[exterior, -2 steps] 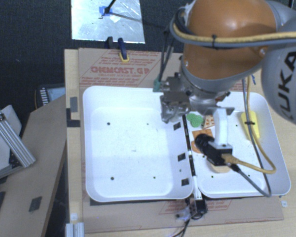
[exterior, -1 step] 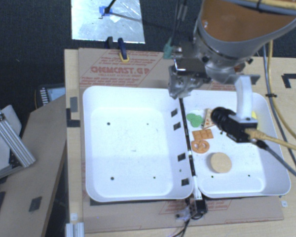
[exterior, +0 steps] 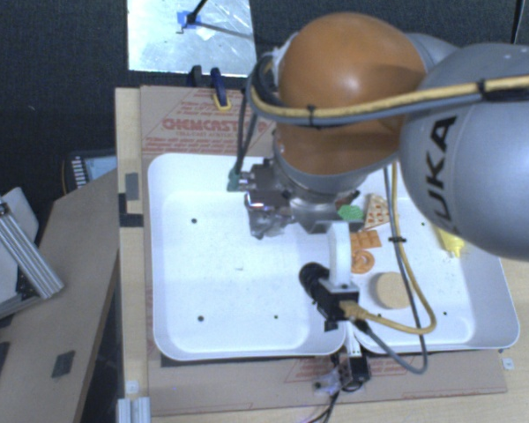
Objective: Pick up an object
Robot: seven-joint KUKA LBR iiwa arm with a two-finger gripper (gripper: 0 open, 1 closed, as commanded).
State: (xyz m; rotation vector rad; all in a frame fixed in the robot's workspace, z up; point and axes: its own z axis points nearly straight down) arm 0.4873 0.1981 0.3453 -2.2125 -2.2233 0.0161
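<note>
Disc, tan, flat, lies near front of right bin; likely light and stiff, low profile, so best taken by opposite edges. Just behind it: orange ring piece, then tan lattice piece with green piece beside. Yellow piece partly hidden under arm, which overhangs the cluster. Claw hangs low over left bin, apart from all pieces; open or closed, cannot tell. Cardboard sheet lies beyond bins.

Robotics lab — KUKA arm, white bins, aluminium rail, black backdrop.
</note>
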